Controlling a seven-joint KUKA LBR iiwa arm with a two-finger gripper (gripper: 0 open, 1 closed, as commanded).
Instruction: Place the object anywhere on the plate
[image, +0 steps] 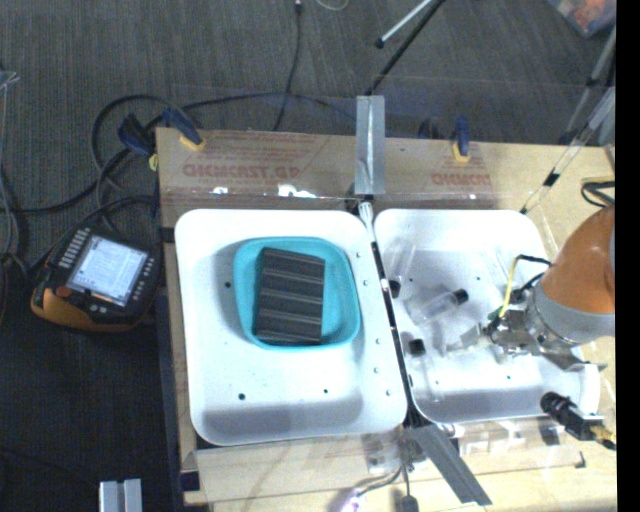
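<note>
Resting across the middle of the teal plate (345, 300) in the left bin (285, 405) is a dark ribbed block (291, 295), which I take to be the object of the task; it lies flat, wholly inside the plate's rim and slightly turned from the bin's edges. Judged from that alone, the placing looks done, and what would be left is only for the arm (590, 275) to draw clear. The arm, grey below its orange band, hangs over the right bin (470, 395), well apart from the plate, with the gripper (505, 330) low near that bin's floor. Whether the jaws are spread or pressed together I cannot tell, as the wrist and cabling mask them, and nothing can be made out between them. A few small clear and dark bits lie on the right bin's floor near the gripper, too small to name. On the cardboard sheet (250, 160) at the far side of the tabletop (300, 465) there is reddish printed lettering, one patch behind each bin, but it is too blurred to read with any confidence. A handheld pendant (100, 275) with a lit screen lies on the floor to the left of the tabletop; its display text is not legible.
</note>
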